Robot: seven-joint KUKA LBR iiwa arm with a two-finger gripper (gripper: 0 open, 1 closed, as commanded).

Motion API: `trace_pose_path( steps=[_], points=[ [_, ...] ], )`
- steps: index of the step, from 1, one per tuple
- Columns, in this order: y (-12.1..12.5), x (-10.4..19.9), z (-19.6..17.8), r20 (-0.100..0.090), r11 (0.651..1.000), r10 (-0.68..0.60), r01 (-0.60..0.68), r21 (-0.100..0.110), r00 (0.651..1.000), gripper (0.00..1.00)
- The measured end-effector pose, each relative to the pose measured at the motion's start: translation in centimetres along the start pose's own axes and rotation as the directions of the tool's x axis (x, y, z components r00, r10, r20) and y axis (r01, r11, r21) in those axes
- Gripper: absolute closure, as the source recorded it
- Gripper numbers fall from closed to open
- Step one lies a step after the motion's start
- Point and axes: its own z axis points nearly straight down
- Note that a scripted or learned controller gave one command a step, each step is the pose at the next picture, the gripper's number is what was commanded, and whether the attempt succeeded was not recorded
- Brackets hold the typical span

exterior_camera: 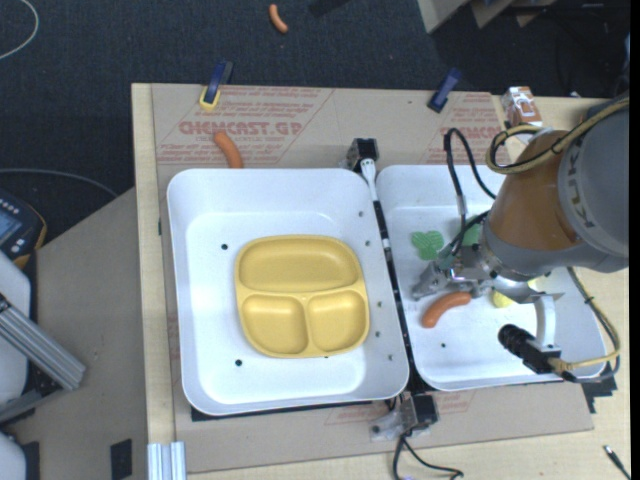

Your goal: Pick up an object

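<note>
With the gripper [447, 280] low in the right bin [470, 368] just above the orange sausage [444, 308] (a green piece [428, 242] lies nearby), whose finger state I cannot tell, it should centre over the sausage, straddle its narrow width, then close.

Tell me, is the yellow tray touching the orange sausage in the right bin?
Apart. The camera view shows the yellow tray in the left bin, the orange sausage across the divider.
</note>
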Motion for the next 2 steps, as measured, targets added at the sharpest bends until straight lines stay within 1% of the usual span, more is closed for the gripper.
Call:
trace_pose_path(
  steps=[1,2],
  points=[
    [0.1,0.0,-1.2,0.002,1.000,0.001,-0.001,-0.006,1.000,1.00],
    [-0.2,0.0,-5.5,0.004,1.000,-0.001,0.001,-0.010,1.000,1.00]
  ],
)
